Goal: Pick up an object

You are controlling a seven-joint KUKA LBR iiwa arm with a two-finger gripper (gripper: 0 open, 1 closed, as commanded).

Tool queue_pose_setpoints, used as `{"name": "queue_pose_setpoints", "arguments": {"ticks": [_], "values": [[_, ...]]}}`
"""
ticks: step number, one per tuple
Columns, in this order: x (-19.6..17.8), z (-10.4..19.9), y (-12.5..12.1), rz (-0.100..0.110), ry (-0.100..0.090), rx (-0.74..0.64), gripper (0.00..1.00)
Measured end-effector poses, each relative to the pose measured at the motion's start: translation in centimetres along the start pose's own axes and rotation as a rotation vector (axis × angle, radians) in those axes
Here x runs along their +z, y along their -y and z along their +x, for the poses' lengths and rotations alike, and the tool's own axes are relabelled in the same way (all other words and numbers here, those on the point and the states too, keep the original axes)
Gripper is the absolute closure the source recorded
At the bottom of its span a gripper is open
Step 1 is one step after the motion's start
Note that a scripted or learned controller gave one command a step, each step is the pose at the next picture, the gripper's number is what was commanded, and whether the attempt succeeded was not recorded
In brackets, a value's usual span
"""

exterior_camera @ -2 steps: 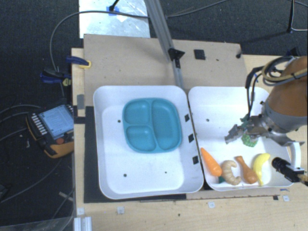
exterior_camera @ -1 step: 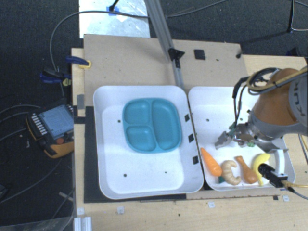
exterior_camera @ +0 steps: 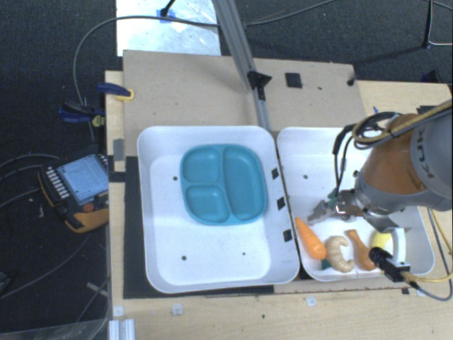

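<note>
Tool (exterior_camera: 327,210): low over the right bin (exterior_camera: 306,154), fingers spread and pinching nothing, tips just above the carrot (exterior_camera: 310,239) (orange, lying slantwise at the bin's near-left corner), the grey arm (exterior_camera: 403,172) entering from the right. Beside the carrot, along the bin's near edge: a pale curled piece (exterior_camera: 340,253), an orange strip (exterior_camera: 359,249), a yellow piece (exterior_camera: 382,241) partly hidden by the arm's fittings. Left bin (exterior_camera: 159,253): one teal divided plate (exterior_camera: 224,183), well apart from the tool; both bins rest on the table (exterior_camera: 184,83).
</note>
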State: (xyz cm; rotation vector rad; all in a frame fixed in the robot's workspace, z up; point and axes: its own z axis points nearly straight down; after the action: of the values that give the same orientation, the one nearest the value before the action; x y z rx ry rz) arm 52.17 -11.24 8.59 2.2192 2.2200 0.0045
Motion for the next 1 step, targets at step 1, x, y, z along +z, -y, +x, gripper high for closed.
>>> {"name": "queue_pose_setpoints", "arguments": {"ticks": [1], "values": [[-1.37,-0.02,-0.27,-0.009,0.002,0.0,1.0]]}}
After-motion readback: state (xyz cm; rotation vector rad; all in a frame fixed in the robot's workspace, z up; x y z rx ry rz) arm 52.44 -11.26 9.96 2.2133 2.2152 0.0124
